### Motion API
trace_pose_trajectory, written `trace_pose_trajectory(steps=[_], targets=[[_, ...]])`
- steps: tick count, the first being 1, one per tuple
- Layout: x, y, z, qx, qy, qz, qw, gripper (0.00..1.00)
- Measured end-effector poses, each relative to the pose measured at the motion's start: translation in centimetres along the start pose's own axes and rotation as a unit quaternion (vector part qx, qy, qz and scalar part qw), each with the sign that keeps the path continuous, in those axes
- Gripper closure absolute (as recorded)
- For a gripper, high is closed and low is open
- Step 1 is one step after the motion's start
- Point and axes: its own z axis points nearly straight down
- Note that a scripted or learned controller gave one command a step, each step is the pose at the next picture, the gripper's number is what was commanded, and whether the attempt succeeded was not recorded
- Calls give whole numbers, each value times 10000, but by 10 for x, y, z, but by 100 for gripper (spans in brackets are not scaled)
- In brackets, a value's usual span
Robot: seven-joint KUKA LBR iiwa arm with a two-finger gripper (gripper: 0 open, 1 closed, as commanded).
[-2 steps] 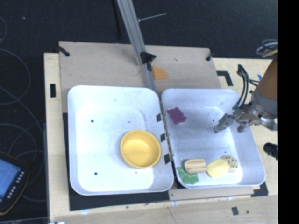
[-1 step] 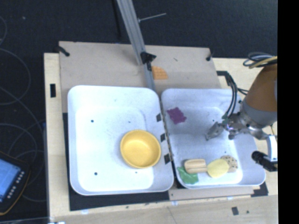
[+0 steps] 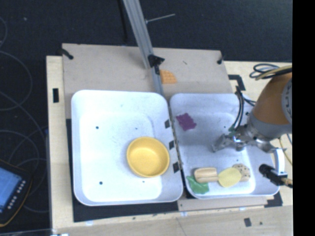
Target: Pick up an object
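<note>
Hovering over the right bin (image 3: 206,104), my claw (image 3: 219,145) grips nothing I can see, above the wooden block (image 3: 205,174) and yellow piece (image 3: 229,177); open or closed, I cannot tell.

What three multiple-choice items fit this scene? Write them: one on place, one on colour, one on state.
1. Where does the yellow bowl sit?
A. In the left bin
B. In the right bin
C. On the bare bench

2. What colour is the flat scrap near the right bin's far end?
A. Orange
B. Purple
C. Blue

3. How does the claw stand to the things in the right bin?
A. Pressed onto the wooden block
B. Lifting the yellow piece
C. Over bare bin floor, apart from them

Answers: 1 A, the bowl lies near the left bin's inner wall. 2 B, the scrap is purple. 3 C, white floor shows between claw and things.
</note>
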Motion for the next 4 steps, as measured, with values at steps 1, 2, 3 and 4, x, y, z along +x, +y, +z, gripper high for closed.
trace_pose_trajectory(steps=[1,2,3,4], targets=[[-1,2,-13,-35,-2,22,10000,100],[-9,-4,-68,-37,1,-5,10000,100],[-11,-2,-117,-42,2,-32,10000,100],[42,-14,-114,-12,13,-45,10000,100]])
